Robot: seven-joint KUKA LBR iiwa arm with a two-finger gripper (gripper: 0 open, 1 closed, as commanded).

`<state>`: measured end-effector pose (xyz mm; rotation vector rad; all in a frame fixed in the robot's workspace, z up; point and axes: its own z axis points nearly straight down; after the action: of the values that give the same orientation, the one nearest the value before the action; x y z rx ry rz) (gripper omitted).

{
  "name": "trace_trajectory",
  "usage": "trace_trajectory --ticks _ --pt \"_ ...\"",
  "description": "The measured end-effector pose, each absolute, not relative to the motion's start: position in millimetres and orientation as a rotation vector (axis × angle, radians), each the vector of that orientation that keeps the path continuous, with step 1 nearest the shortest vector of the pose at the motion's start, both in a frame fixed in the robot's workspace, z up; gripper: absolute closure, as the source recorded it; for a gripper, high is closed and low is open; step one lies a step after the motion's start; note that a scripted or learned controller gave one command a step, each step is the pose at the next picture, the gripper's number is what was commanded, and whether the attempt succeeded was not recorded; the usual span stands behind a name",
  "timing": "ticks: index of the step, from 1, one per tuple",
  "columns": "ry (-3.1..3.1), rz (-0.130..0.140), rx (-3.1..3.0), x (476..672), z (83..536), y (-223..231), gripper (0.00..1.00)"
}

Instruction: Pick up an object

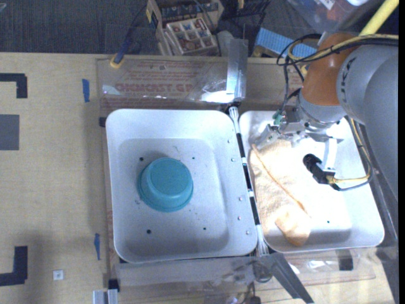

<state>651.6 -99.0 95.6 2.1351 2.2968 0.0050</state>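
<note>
Arm's gripper (286, 126) sits low over the right bin (364, 233) at the cloth (281, 179) top edge, likely to grab it; grip state can't tell; bowl (166, 183) alone in left bin (120, 132).

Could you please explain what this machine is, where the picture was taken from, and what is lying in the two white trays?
The picture comes from one fixed camera above the bench, looking down at a slant. The grey machine with an orange band is a robot arm reaching in from the picture's right. Its gripper, the grasping part, is low over the far end of the right bin, at the edge of a pale yellow cloth lying in that bin. Whether it holds the cloth cannot be told. The left bin holds a teal bowl, turned upside down.
</note>
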Motion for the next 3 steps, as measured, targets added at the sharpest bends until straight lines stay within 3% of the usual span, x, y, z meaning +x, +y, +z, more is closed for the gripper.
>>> trace_trajectory --ticks 1,2,3 --pt "2.302 0.008 2.126 666.6 89 -97 0.0" --pt "2.299 0.015 2.121 668.5 102 -97 1.0" --pt "2.665 0.003 1.651 664.6 186 -81 1.0"
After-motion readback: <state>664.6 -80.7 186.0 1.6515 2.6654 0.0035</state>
